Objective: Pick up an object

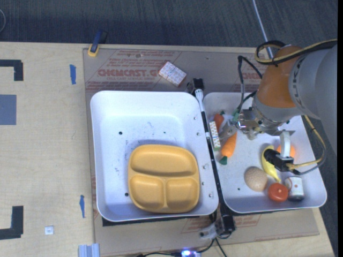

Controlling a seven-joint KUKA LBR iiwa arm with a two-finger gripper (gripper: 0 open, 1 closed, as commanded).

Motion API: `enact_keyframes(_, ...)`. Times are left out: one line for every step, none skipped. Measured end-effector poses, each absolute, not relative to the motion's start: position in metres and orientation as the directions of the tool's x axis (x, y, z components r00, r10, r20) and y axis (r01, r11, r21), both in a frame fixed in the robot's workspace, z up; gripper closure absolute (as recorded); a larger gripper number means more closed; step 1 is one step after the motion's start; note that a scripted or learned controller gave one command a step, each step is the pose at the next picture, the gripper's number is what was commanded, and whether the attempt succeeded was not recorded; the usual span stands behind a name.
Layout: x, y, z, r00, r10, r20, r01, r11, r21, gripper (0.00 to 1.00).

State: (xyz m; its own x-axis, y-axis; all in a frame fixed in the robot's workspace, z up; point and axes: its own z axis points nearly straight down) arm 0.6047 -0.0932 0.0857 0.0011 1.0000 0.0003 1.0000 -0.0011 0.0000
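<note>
Nearest us, low in the frame, the yellow tray (163,176) sits in the left bin (107,111). In the right bin (316,197), the carrot (229,145) lies at centre-left, pointing down-left, just beside the bin's left wall. We judge it light, stiff and a little slick, best pinched across its thick orange middle. The gripper (241,123) hangs just above and right of the carrot's top, close to it; whether it is spread or clenched we cannot tell. Lower right lie an egg (256,178), tomato (277,191) and banana (269,164).
</note>
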Motion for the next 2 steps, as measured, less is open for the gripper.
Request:
enact_keyframes(0.606, -0.094, 0.097, 0.002, 1.0, -0.001, 1.0, -0.002, 0.005, 1.0)
enact_keyframes(0.572, -0.006, 0.185, -0.001, 1.0, 0.0, 1.0, 0.001, 0.001, 1.0)
